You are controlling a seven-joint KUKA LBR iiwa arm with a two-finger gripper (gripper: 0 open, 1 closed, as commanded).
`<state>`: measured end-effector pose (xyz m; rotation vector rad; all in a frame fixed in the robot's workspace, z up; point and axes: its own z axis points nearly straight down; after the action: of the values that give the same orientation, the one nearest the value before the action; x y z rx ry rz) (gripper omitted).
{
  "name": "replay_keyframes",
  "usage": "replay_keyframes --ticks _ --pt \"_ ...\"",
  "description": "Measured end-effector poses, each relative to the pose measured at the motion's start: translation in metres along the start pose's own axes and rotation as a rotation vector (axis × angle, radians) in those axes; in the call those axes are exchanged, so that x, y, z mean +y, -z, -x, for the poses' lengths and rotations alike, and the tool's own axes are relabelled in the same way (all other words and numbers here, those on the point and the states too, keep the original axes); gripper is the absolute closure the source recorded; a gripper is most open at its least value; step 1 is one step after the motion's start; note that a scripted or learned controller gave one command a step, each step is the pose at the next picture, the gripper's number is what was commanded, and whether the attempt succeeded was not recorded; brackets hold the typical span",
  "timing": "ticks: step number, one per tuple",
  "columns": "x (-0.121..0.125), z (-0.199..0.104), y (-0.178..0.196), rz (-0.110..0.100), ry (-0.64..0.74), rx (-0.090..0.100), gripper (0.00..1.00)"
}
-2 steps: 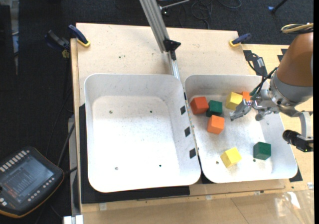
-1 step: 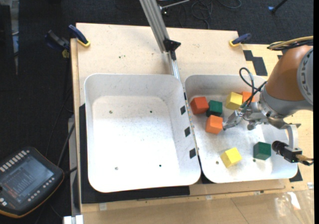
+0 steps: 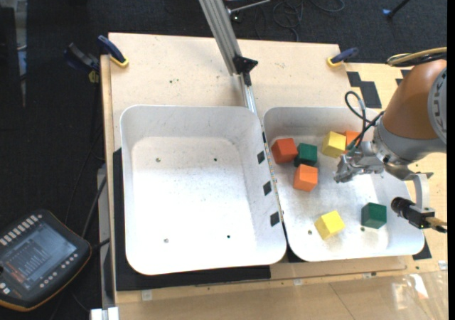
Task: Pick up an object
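The right bin (image 3: 398, 244) holds several small blocks. A red-orange block (image 3: 284, 149), a dark green block (image 3: 307, 153) and an orange block (image 3: 306, 177) cluster near its left wall. A yellow block (image 3: 334, 144) lies at the back, with another orange block (image 3: 353, 138) partly hidden behind it by the wrist. A second yellow block (image 3: 329, 224) and a second green block (image 3: 374, 215) lie near the front. My gripper (image 3: 347, 168) hangs low over the bin's middle, just right of the orange block and below the back yellow block. Nothing shows in its grasp.
The left bin (image 3: 135, 169) sits beside the right one. A slanted metal pole (image 3: 217, 13) runs from the top down to where the two bins meet. Clamps (image 3: 114, 52) (image 3: 341, 57) hold the board's back corners. A teach pendant (image 3: 35, 258) lies at the lower left.
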<state>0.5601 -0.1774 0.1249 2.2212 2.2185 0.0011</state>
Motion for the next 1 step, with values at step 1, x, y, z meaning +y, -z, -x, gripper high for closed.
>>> replay_keyframes --ticks 1 --pt "0.005 0.006 0.0618 0.005 0.003 -0.002 1.0"
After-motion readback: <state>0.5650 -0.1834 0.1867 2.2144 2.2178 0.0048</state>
